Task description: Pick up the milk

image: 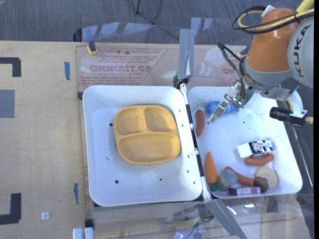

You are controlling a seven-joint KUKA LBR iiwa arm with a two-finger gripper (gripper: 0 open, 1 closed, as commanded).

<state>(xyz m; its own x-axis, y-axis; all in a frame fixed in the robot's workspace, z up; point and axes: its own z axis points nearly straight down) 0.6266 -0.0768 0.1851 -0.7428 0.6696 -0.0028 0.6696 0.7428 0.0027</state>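
Jaws (219, 110) well apart from milk (255, 147)

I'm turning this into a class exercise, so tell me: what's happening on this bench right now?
A grey-and-orange robot arm reaches in over the right bin, its claw hanging near the far left corner beside a blue object and a sausage. The milk carton lies untouched nearer the bin's right side, above another sausage. The left bin holds a yellow divided plate.
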